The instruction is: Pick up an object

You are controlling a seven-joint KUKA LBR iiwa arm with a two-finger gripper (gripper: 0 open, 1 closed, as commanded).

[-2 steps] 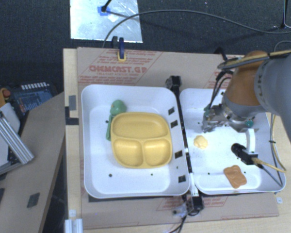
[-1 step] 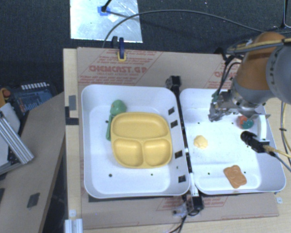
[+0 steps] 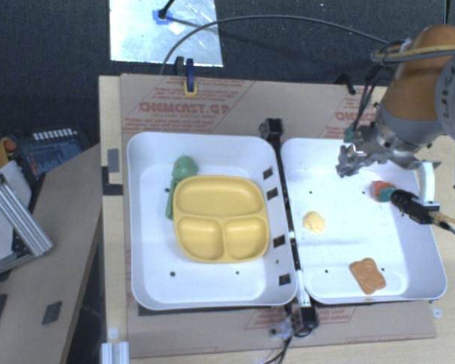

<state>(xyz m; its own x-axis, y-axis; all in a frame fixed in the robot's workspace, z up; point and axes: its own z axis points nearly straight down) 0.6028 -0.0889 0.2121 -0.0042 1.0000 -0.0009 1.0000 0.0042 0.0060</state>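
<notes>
In the right bin [image 3: 341, 290] a small pale yellow piece [image 3: 313, 221] lies near the middle left. An orange-brown flat piece [image 3: 367, 274] rests toward the front right. A red and teal object [image 3: 383, 190] sits at the right side, beside the arm. My gripper [image 3: 349, 161] hangs over the back part of the right bin, above bare floor, with nothing visible between its fingers. The left bin [image 3: 148, 226] holds a yellow divided tray [image 3: 220, 218] and a green utensil [image 3: 180, 174] partly tucked under the tray's back left edge.
A black divider [image 3: 282, 203] runs between the two bins. The bins sit on a cardboard sheet [image 3: 212, 101]. A grey device and metal rail stand off the bench at the far left.
</notes>
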